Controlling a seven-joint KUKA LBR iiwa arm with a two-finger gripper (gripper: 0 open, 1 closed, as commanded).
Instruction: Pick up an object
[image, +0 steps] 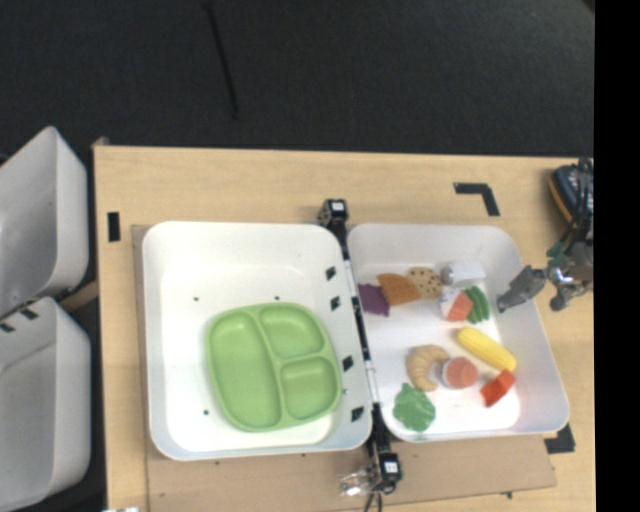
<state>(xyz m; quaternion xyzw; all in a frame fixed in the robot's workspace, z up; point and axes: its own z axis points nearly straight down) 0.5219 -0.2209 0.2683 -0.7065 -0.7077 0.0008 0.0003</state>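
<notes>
The right bin (546, 398) holds several toy foods. Along its far side lie a purple piece (372, 298), a brown toast slice (399, 289), a cookie (424, 279) and a small white can (462, 272). An orange carrot with green leaves (466, 304) and a yellow corn cob (486, 348) sit at mid-right. Near the front are a tan croissant (427, 365), a pink round piece (461, 373), a red pepper (498, 388) and a green leafy piece (414, 408). My gripper (543, 288) hangs over the bin's right rim, open, with nothing between its fingers, just right of the carrot.
In the left bin (160, 300) lies a green divided plate (272, 366). Between the bins runs a ridge with black clips (352, 330). Two white blocks (35, 290) stand off the bench's left edge. The arm's wrist (572, 195) is at the right.
</notes>
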